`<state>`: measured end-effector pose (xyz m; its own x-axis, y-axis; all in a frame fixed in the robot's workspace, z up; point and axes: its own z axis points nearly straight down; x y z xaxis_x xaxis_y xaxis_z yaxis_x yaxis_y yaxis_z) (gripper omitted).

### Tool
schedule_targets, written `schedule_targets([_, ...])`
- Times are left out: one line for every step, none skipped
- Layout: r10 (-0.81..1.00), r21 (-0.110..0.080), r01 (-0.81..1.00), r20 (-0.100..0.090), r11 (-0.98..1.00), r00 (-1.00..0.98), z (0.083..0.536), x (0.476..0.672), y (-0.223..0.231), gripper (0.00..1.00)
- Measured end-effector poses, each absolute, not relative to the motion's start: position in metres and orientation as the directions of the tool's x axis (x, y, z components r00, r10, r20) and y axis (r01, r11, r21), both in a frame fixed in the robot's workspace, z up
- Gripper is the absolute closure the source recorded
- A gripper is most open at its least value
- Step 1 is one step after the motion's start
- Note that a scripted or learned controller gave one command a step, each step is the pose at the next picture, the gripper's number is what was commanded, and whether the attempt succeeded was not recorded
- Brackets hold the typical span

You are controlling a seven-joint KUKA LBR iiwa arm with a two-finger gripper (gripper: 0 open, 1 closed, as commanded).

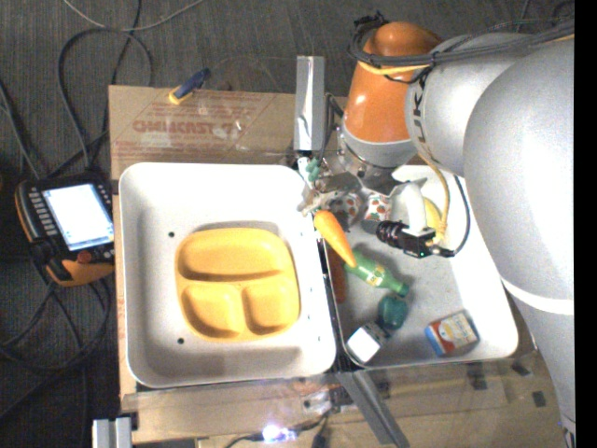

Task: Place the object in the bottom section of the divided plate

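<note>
Carrot clamped in gripper at bin edge: carry left, lower over yellow divided plate, bottom section.

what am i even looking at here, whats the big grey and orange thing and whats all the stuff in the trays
The big grey and orange thing is a robot arm, seen by one camera above the bench. Its end effector hangs over the seam between two white bins. A toy carrot sits right under it; whether it is gripped is unclear. The left bin holds a yellow divided plate. The right bin holds a green bottle, a teal object, a white block and a small box.
</note>
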<state>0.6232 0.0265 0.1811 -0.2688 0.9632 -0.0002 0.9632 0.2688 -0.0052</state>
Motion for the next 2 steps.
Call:
schedule_targets([0.986,-0.006,0.986,0.0,0.168,-0.168,0.181,0.597,0.102,1.0])
schedule_targets([0.999,-0.008,0.999,-0.001,0.051,-0.051,0.181,0.596,0.063,1.0])
